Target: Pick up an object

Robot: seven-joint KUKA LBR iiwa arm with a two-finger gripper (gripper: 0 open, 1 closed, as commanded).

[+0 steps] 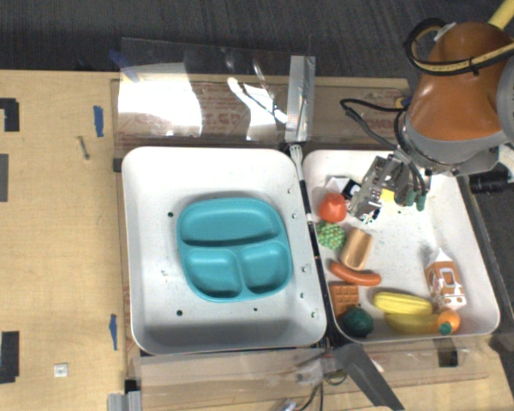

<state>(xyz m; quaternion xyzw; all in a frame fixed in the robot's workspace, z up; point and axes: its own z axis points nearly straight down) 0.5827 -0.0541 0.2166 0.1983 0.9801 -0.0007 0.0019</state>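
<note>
Leftmost, the smooth white left bin [146, 229] on the counter [43, 255] holds a glossy teal plate [234, 247] moulded into three compartments. Next, the right bin [475, 255] carries toy food along its left and near sides: a round red tomato [332, 208], knobbly green grapes [331, 235], a tan cylinder [356, 248], a sausage [355, 274], a waffle [344, 296], a yellow banana [403, 304] and a small carton [444, 282]. Over its far left part hangs the hand [370, 202], just right of the tomato; whether it is parted or closed I cannot tell, and nothing shows in its grip.
</note>
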